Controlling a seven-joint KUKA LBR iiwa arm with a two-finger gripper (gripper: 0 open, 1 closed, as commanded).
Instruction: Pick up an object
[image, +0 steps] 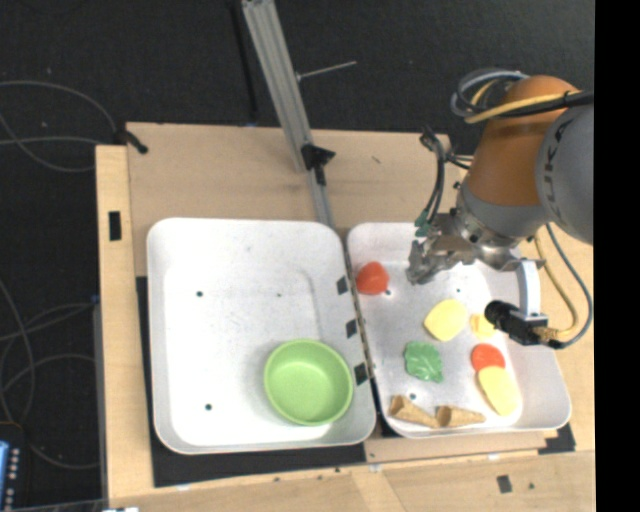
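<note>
we see the grey two-finger gripper (422, 268) poised low over the right shallow white bin (545, 385), near the small round orange-red toy (372, 278) — a likely target, lying apart from the others. whether it is open or closed — we cannot tell.

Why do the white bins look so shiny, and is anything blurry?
In the camera view, bright overhead light washes out the left bin and right bin, so their surfaces look flat white with soft shadows at the rims. The green bowl is fairly sharp; the pincer looks dark and smeary, its details hard to make out.
</note>
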